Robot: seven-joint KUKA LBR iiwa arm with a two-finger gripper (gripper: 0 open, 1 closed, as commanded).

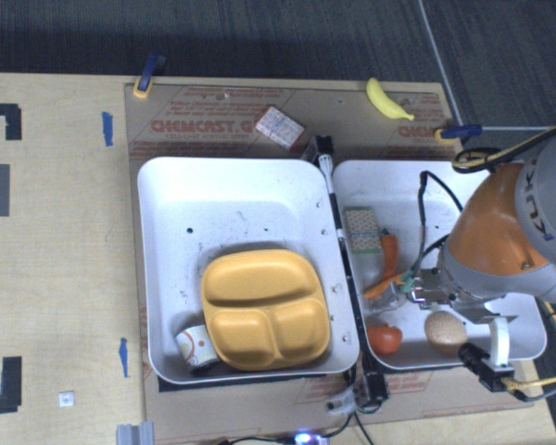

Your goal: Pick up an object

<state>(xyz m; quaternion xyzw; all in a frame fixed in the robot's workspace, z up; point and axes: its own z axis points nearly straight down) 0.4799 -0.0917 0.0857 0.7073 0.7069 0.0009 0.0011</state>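
The right bin (pixel 389 176) holds a grey-green sponge block (pixel 360 229), an orange carrot (pixel 387 253), a red tomato (pixel 385 338) and a beige potato (pixel 446 328). My arm reaches in from the right, and its orange band (pixel 496 225) covers the middle of this bin. My gripper (pixel 413 288) hangs low in the bin, just right of the carrot's lower end, above the tomato and up-left of the potato. The wrist hides what is under it.
In the left bin (pixel 167 211) lies a large yellow compartment tray (pixel 264 306), with a small white cup (pixel 195 345) at its lower left corner. Behind the bins, a yellow banana (pixel 387 100) and a small patterned card (pixel 279 127) rest on the cardboard.
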